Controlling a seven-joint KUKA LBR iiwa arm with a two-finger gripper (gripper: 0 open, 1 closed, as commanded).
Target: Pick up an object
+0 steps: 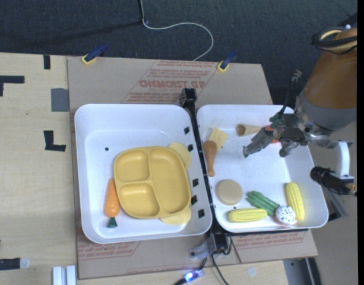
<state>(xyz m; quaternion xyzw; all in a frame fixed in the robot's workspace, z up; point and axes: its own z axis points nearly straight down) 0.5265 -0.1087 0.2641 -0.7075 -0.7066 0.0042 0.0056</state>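
In right bin (300, 225), gripper (266, 145) open, near far wall.

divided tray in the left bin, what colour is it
Pale yellow; the divided tray shows best in the camera view.

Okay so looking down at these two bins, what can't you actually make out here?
- Gripper, camera view: dark fingers against the arm's shadow; whether anything sits between them cannot be told.
- Pale yellow pieces in the left bin: mostly under the yellow divided plate, so their shape is hidden.
- Small round item in the right bin's near corner: too small to identify.
- Arm: cut off by the view's right edge.
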